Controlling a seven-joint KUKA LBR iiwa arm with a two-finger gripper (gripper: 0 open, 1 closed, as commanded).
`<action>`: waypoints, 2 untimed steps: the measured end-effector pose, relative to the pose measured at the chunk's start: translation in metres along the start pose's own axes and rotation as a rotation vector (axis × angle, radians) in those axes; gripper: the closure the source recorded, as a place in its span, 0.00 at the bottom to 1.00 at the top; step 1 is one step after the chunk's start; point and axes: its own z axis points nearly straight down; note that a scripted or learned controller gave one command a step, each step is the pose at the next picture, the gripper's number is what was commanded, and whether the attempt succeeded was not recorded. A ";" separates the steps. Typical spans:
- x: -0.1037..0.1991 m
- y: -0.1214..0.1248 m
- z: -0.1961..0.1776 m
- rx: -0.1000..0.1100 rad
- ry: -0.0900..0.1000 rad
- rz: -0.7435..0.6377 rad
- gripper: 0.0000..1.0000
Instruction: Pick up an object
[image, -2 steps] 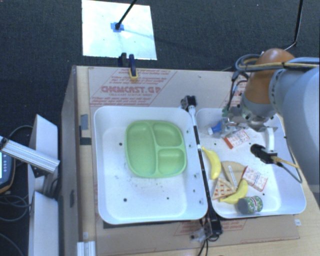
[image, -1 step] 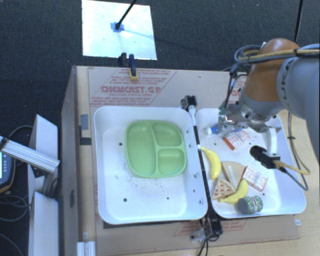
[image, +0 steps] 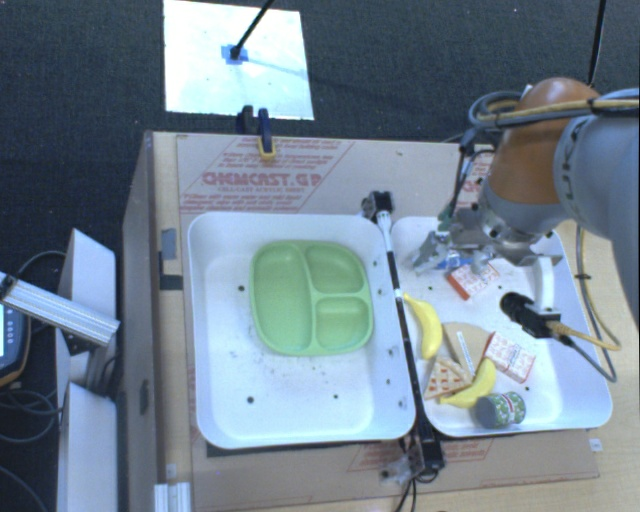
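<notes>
Hand (image: 447, 250) over right bin (image: 590, 385), bananas (image: 428, 325) nearby.

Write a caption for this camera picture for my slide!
Robot hand hovers over the toy bin; green tray sits next door.

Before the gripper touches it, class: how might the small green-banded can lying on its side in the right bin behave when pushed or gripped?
The small green-banded can lies on its side, so a nudge would probably roll it. Its curved wall may slip between flat fingers. It rests against a yellow banana, which might block rolling that way.
</notes>
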 end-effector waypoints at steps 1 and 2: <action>-0.014 -0.043 0.007 0.001 -0.001 0.003 0.00; -0.037 -0.024 0.073 0.003 0.000 0.003 0.00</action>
